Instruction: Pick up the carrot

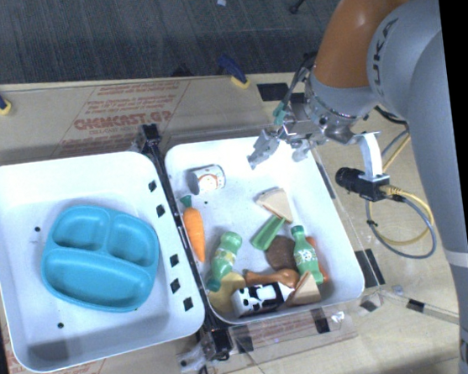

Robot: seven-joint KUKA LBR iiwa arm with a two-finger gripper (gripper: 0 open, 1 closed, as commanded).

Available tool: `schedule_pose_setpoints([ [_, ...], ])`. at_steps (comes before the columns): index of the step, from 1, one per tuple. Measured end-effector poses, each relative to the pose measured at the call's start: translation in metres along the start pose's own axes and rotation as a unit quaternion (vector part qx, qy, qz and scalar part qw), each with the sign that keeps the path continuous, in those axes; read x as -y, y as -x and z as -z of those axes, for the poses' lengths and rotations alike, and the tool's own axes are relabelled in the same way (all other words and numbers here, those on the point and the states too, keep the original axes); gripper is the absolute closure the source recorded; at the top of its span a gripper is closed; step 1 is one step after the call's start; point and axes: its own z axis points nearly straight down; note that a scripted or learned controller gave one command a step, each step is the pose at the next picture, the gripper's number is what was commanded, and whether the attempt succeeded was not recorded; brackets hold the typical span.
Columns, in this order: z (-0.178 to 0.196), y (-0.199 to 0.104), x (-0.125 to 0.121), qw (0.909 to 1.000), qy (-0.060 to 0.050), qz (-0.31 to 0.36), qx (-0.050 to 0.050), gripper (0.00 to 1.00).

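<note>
The hand [278, 145] stood open and empty at the right bin's [332, 212] 1 o'clock corner, approach pending; the carrot [194, 232] lay at its 9 o'clock wall, requiring traverse and descent.

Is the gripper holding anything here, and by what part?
Nothing. The gripper hangs open over the right bin's far edge; the carrot lies by the left wall.

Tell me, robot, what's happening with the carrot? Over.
Gripper open, above right bin's far edge, holding nothing. Carrot untouched by the bin's left wall. Green bottle close beside it.
</note>
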Motion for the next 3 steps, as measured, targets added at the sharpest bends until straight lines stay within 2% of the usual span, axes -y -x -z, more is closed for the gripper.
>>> schedule_pose_setpoints([
  [1, -0.103, -0.038, 0.025, 0.9955, -0.002, 0.095, -0.002, 0.0],
  [2, -0.147, -0.053, 0.032, 0.9997, 0.003, 0.024, 0.005, 0.0],
  [3, -0.149, -0.054, 0.026, 0.9941, 0.001, -0.108, 0.0, 0.0],
])
